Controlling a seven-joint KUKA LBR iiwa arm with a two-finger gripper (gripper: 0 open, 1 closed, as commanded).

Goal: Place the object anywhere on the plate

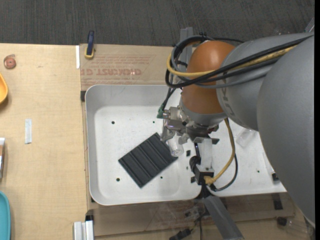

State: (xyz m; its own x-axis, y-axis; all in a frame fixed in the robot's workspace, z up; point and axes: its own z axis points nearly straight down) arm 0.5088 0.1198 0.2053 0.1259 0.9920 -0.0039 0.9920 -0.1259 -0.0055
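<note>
A dark ribbed rectangular plate (147, 160) lies tilted on the floor of the left white bin (100, 134), near its middle. My gripper (173, 143) hangs under the orange band of the arm, right over the plate's upper right corner. A small pale, see-through thing (175, 149) shows at the gripper's tip, touching or just above that corner. The wrist and cables hide how the gripper stands around it.
The grey arm covers most of the right bin (260, 174), where a clear scrap (244, 137) lies. Cardboard (120, 66) and a blue clamp (90, 43) sit behind the left bin. The wooden bench (40, 134) extends to the left.
</note>
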